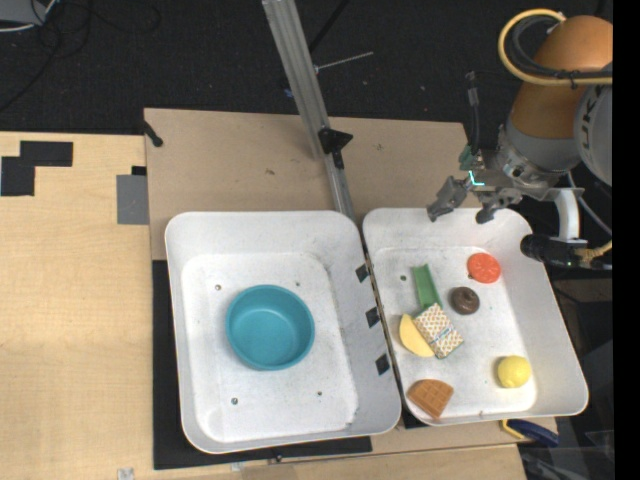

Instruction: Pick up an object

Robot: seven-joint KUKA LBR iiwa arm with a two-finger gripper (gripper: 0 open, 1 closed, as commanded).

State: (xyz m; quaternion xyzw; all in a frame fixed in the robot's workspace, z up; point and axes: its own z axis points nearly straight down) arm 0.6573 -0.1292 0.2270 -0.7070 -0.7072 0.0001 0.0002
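Hovering over far rim of right white shallow bin (545, 298), two-finger gripper (466, 201) is standing with jaws spread wide, holding nothing. Flat round red object (484, 268) is lying nearest, just toward camera from fingers.

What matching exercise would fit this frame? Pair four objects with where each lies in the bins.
Things:
1. teal bowl
2. red disc
3. yellow ball
4. waffle piece

Places:
A. right bin, far right, nearest the gripper
B. left bin, middle
C. right bin, near edge, left side
D. right bin, near right corner

Pairs: 1-B, 2-A, 3-D, 4-C
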